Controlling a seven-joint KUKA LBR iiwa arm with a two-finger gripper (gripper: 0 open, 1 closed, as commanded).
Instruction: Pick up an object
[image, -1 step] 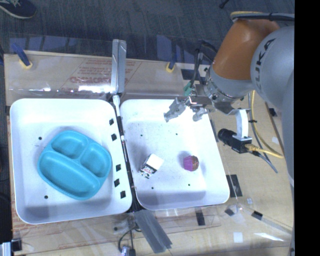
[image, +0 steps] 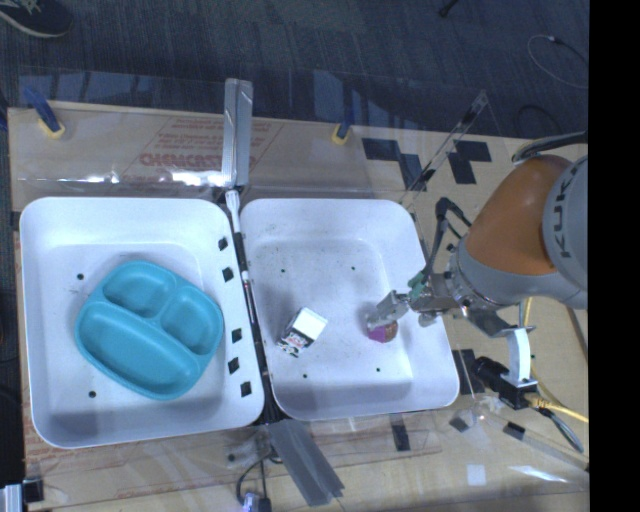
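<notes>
Because task needs a catch, lowered gripper (image: 383, 314) over pink object (image: 382, 332) in right bin (image: 330, 215), grip state impossible to tell

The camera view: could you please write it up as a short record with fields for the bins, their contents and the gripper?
left bin: holds a blue divided tray
right bin: holds a small white box and a small pink object
white box: lies near the bin's middle, apart from the pink object
gripper: low in the right bin, right over the pink object
grasp: cannot tell
arm: reaches in from the right
</notes>
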